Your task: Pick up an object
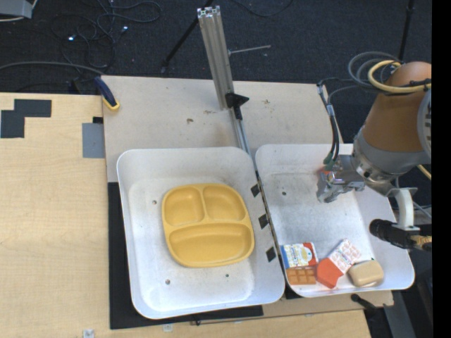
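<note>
The arm comes in from the right, and its jaws (330,191) hang over the upper middle part of the right bin (310,224). They look nearly pressed together, with nothing between them. The objects lie well apart from them, in the lower corner of this bin: a small picture card (299,253), a brown waffle piece (302,276) just below it, an orange-red block (329,272), a red and white packet (344,254) and a tan bread-like piece (366,273). They lie close together, several of them touching. In the left bin (141,273) a yellow divided plate (208,224) lies flat near the middle. Both bins stand on the pale tabletop (162,111).
</note>
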Action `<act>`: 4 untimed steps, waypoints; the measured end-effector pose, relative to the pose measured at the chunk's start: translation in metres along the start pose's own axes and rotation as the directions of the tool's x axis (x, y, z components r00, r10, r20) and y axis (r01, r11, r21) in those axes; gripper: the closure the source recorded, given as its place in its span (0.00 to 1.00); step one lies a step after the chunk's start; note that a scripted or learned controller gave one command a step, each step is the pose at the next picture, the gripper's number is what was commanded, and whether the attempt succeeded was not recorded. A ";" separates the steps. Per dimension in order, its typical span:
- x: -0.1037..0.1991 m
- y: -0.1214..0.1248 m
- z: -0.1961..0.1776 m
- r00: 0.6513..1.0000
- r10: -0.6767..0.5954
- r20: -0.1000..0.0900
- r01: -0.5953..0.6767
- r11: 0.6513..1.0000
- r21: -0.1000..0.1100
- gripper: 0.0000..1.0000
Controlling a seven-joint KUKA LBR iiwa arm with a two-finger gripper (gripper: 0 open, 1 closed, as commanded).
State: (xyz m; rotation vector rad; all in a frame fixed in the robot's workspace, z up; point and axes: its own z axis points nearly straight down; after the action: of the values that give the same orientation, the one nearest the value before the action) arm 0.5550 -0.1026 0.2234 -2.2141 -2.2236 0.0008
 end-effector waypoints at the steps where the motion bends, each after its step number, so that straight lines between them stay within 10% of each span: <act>1: 0.044 -0.002 0.005 1.000 0.000 0.000 0.000 1.000 0.001 1.00; 4: 0.203 -0.019 -0.020 1.000 -0.001 0.002 0.001 1.000 -0.001 1.00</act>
State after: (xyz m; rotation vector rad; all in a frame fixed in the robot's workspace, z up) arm 0.5348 0.1001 0.2440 -2.2139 -2.2261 0.0015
